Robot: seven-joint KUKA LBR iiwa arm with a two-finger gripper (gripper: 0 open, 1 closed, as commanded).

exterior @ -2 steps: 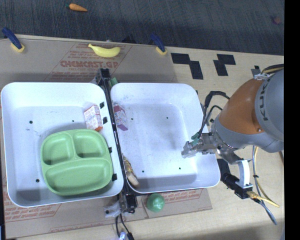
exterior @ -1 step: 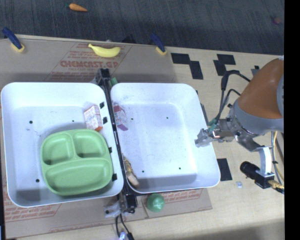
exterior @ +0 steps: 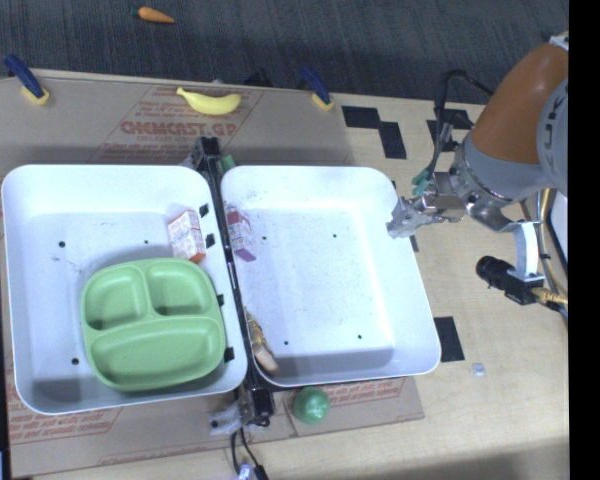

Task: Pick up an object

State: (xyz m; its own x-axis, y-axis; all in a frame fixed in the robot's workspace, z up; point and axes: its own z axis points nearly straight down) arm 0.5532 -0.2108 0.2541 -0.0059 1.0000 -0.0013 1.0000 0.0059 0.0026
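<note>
Green ball [exterior: 311,405] (round, glossy)

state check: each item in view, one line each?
gripper: over right bin's right rim, nothing seen held
green tray: flat in left bin
small carton: in left bin, beside tray
banana: on cardboard behind bins
green ball: on cardboard before right bin

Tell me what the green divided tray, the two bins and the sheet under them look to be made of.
Green tray: likely moulded plastic, matte, with soft rounded compartments. Left bin and right bin: probably thin white plastic, smooth, with a slight sheen and rounded rims. Sheet: cardboard, dull brown with red printing.
</note>
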